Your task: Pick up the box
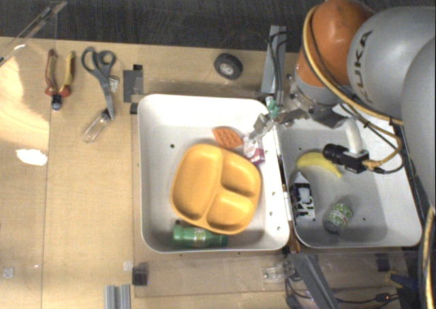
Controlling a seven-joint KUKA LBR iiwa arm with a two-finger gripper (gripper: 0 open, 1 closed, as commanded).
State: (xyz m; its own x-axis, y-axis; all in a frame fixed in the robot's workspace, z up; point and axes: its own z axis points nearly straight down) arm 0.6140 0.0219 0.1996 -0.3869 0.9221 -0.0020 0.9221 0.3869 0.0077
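A single fixed camera looks down at a slant on both white bins [153, 185], arm [388, 49] entering from the right.

I see the grey KUKA arm [392, 62] entering from the right, bulking large in the far right corner. The orange band above its wrist [327, 35] sits left of the grey housing. Yellow and black cables loop around the wrist and trail to the right. From there the slim metal two-finger gripper [257, 129] slants down and to the left, its tip low, just left of centre. I can't make out how its tip is set.
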